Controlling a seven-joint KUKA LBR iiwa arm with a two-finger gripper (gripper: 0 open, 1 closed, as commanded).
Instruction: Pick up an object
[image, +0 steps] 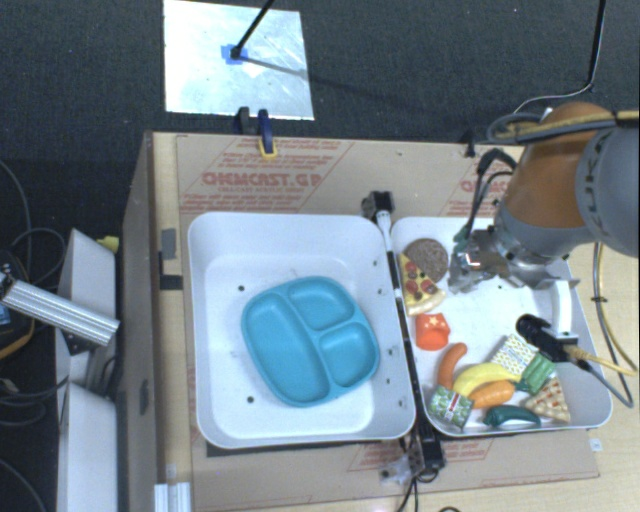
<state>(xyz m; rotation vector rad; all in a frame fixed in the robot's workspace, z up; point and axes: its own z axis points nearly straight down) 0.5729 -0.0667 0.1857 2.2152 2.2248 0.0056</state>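
Two white bins sit on the counter; the jaws (468, 268) hover over the right bin (590, 395) near a brown cookie (428, 257), their spread impossible to tell.

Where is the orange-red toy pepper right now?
The orange-red pepper lies in the right bin, near its left wall, just below the pizza slice and above the sausage.

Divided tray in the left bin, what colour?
Light blue tray, plain with no pattern, clear in the camera view.
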